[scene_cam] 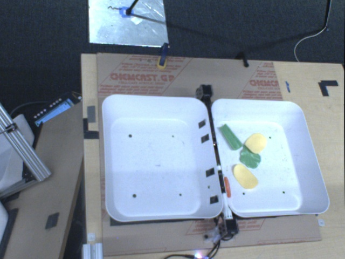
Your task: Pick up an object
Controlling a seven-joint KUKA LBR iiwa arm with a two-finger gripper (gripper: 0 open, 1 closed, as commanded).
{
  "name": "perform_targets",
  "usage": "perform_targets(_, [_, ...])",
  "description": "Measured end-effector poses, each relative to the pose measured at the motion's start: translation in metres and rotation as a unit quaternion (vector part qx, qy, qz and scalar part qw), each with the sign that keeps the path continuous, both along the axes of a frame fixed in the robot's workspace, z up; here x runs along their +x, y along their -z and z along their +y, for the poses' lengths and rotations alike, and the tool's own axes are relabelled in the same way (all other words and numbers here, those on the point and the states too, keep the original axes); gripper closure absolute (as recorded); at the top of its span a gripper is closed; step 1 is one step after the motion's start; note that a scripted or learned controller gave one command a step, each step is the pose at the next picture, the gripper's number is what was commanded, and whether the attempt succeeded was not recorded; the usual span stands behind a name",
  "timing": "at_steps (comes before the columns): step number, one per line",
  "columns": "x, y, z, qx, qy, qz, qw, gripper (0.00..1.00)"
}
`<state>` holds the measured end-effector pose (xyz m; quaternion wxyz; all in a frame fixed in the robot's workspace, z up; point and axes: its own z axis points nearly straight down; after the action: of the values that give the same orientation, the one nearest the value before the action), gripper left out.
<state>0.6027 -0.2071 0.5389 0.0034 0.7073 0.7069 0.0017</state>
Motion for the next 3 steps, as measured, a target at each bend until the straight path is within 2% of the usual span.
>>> perform_targets(1, [-0.091, 0.002, 0.02, 0.0008, 0.0, 0.001, 1.0, 1.0])
perform_targets(2, [-0.117, 0.003, 0.0, 0.0005, 0.0, 0.002, 1.0, 1.0])
perform_targets(3, [-0.116, 0.003, 0.0, 0.0003, -0.001, 0.002, 1.0, 1.0])
